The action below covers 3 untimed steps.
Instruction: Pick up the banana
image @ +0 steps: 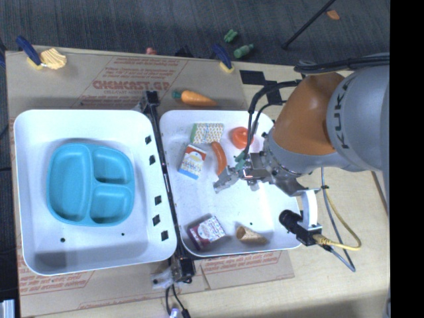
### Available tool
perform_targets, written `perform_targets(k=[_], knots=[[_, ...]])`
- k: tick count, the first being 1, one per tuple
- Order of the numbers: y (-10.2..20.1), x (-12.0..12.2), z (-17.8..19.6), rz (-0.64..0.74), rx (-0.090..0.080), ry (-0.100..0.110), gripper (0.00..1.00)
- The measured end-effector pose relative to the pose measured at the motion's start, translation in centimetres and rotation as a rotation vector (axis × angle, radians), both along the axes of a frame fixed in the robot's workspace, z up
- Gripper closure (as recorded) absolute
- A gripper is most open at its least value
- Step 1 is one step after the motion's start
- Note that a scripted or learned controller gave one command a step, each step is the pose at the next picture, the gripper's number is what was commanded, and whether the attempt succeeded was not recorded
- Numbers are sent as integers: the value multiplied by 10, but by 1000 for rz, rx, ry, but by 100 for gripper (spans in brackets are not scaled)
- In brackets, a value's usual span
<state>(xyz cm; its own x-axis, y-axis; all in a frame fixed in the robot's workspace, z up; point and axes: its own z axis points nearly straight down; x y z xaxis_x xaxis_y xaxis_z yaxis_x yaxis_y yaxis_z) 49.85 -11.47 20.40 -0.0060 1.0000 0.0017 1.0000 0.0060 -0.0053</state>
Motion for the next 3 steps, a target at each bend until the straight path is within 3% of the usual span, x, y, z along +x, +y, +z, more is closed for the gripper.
perform_targets(k=[1,2,3], knots=[[16,-23,-113,257,2,0,0],[35,76,-12,181,-1,-5,0],[-71,26,68,107,-3,-4,0]])
